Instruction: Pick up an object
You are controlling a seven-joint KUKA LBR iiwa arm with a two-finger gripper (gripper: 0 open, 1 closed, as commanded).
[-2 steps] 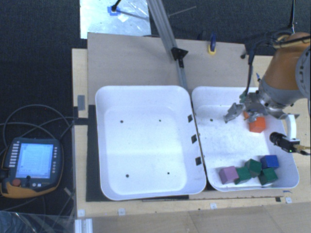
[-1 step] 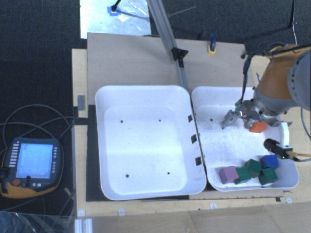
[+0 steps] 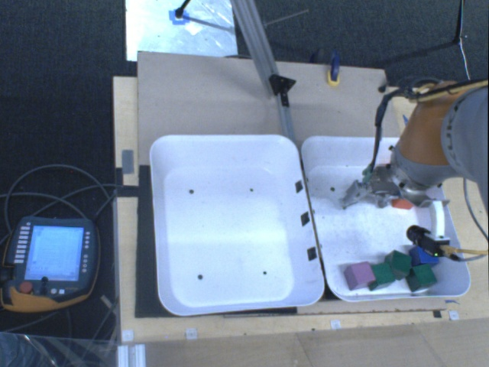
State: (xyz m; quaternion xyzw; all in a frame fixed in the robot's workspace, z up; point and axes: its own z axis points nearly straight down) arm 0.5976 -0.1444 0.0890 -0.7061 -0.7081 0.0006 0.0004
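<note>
While the gripper point(image 3: 359, 195) hovers in the right bin point(image 3: 336, 159), its grasp cannot be told; blocks point(image 3: 390, 270) cluster at the near corner, apart; the approach needs re-aiming toward them.

Dark carpet floor point(image 3: 61, 67) all round. Pale wood bench point(image 3: 229, 79), tan board on top. Teach pendant point(image 3: 50, 262) on the floor left of the bench, cables point(image 3: 69, 182) looping by it. Shiny sheet point(image 3: 179, 21) on the floor at top. Grey pole point(image 3: 260, 37) crosses diagonally.
</note>
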